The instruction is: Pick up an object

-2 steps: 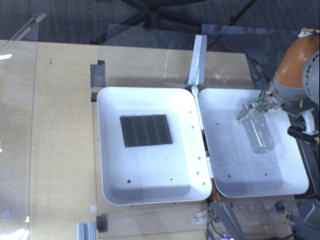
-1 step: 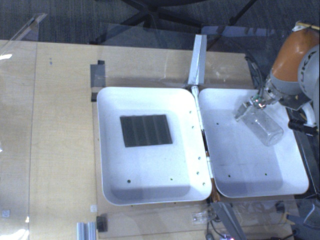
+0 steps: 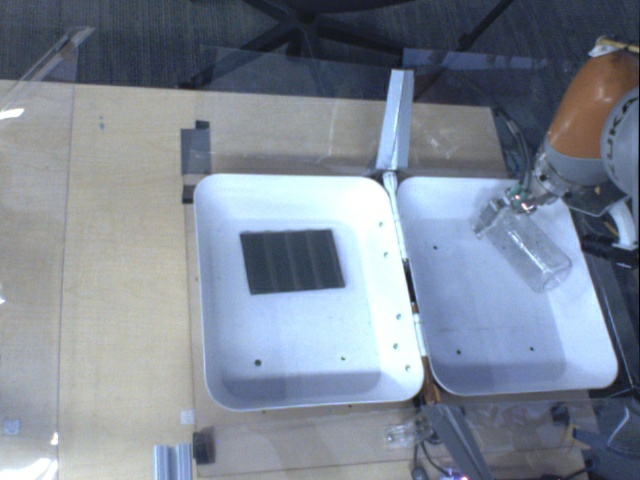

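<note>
Fingers (image 3: 497,216) over right bin, clear plastic cup (image 3: 533,251) lying tilted

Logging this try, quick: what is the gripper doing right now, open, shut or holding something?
Gripper: cannot be told; it sits at the upper end of a clear plastic cup in the right bin.
</note>
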Controlling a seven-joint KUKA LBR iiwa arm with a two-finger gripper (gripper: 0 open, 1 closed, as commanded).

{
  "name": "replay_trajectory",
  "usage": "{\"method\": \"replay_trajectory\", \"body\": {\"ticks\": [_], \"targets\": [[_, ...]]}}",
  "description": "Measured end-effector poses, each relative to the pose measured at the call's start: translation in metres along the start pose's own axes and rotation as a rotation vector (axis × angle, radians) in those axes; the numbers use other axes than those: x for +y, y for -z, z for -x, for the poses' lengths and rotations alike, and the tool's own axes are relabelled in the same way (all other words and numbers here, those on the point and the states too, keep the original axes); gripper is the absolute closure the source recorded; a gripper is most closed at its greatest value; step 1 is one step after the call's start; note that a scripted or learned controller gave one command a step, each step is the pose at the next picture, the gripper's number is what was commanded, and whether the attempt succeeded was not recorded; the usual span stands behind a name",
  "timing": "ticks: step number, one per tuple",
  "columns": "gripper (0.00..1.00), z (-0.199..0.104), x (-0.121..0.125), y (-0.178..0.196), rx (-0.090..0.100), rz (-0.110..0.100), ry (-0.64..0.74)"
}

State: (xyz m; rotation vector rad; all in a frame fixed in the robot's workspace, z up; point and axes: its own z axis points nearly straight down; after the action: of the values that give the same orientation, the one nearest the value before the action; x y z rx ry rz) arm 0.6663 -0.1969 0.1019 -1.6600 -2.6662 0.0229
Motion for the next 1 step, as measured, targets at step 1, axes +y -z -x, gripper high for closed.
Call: {"method": "replay_trajectory", "body": {"ticks": [1], "targets": [[1.00,-0.0485,0.0286,0.0699,0.001,0.022,-0.051]]}}
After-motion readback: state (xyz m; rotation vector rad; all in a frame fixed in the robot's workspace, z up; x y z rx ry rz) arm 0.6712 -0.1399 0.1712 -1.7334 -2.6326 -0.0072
